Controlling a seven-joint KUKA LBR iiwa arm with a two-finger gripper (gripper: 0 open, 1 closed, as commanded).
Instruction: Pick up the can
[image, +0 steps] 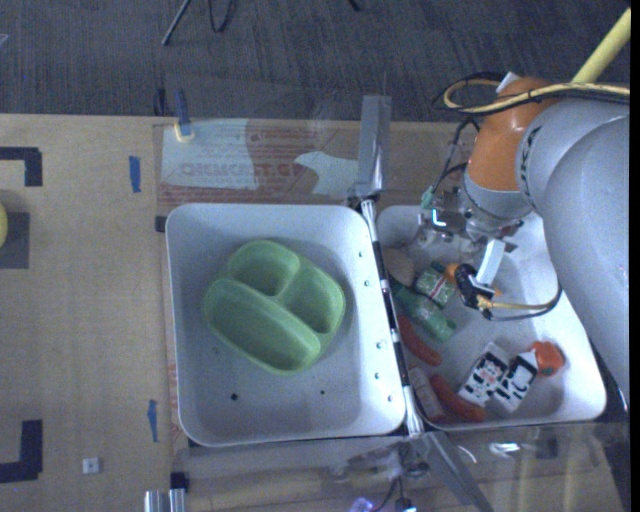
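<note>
The grey arm (590, 200) with its orange band (505, 150) is closest to the lens and fills the 2 o'clock part of the camera view. It reaches down into the right white bin (575, 395). Its claw (462, 243) hangs low over the far half of that bin, at about 12 o'clock from the bin's middle. I cannot tell if the claw is wide or narrow, because the wrist and cables hide it.

Just below the claw, toward 7 o'clock from it, a small green can (433, 284) lies tilted near the bin's left wall, apart from the claw as far as one can see. A green bottle-like object (428, 318) lies just beside it. Two red sausage-like shapes (420, 343) lie along the left wall. At 5 o'clock in the bin rests a black-and-white carton (500, 378) with an orange piece (547, 355) beside it.

The left white bin (200, 390) carries a green divided plate (275, 303) in its middle, on the wooden counter (80, 330).
</note>
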